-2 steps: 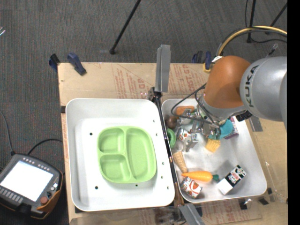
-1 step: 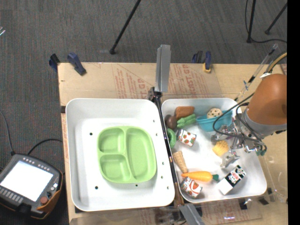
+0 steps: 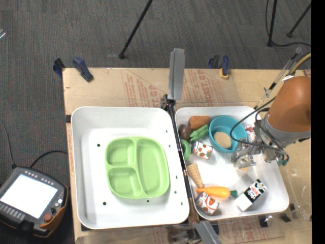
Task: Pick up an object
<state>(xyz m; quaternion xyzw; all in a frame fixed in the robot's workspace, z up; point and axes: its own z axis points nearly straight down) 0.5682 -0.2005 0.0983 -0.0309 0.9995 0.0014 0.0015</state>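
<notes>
Hovering hand [image 3: 246, 159] in right bin [image 3: 274, 197], beside blue bowl [image 3: 226, 133], above milk carton [image 3: 251, 194]; grip state unclear, can't tell.

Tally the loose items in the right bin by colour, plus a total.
Orange: 2, a carrot and an orange piece at the back.
Green: 2, a green toy and a green ring.
Teal: 1, a bowl.
Tan: 1, a cone.
Brown: 1, a dark lump.
Printed white: 3, two cans and a carton.
Total: 10
</notes>
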